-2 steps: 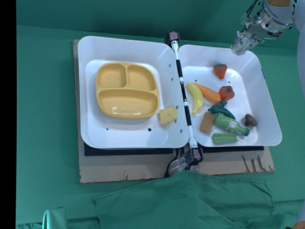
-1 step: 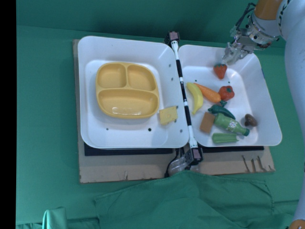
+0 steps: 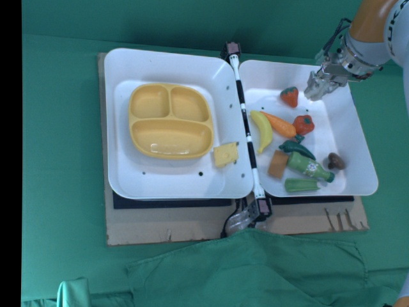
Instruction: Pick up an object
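You've got the gripper (image 3: 317, 92) hovering over the right white plastic bin (image 3: 358, 147), finger state unclear; drop straight onto the small red toy strawberry (image 3: 289, 96) just beside it, clear of the wall.

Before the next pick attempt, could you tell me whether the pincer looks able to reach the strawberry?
Probably yes: the pincer hovers just right of the strawberry, which lies apart from the other toys.

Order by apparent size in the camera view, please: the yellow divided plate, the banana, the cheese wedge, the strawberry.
1. yellow divided plate
2. banana
3. cheese wedge
4. strawberry, though it looks only slightly smaller than the cheese, so that pair is uncertain.
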`<action>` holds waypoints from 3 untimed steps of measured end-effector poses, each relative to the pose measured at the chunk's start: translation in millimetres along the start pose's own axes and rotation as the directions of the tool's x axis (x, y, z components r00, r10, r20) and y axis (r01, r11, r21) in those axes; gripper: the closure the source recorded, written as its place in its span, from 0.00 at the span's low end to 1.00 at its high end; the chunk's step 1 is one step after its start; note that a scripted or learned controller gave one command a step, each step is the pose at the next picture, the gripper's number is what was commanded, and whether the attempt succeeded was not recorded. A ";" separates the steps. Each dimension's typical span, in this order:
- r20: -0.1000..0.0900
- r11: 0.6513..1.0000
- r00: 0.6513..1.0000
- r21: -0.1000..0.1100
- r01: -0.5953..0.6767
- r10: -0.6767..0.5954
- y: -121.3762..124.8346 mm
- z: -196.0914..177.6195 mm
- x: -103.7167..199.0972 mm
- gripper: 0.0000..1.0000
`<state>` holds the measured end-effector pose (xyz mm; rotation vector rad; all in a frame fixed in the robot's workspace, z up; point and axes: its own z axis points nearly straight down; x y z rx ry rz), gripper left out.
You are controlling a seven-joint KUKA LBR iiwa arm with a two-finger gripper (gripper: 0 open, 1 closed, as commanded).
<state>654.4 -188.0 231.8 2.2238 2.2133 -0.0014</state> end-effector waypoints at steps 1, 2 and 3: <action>-0.002 1.000 1.000 0.000 0.000 0.000 -68.0 -34.7 0.5 1.00; -0.001 1.000 1.000 -0.003 0.000 0.000 -114.3 -68.4 -0.1 1.00; 0.001 1.000 1.000 -0.003 0.004 -0.004 -33.1 -5.8 0.9 1.00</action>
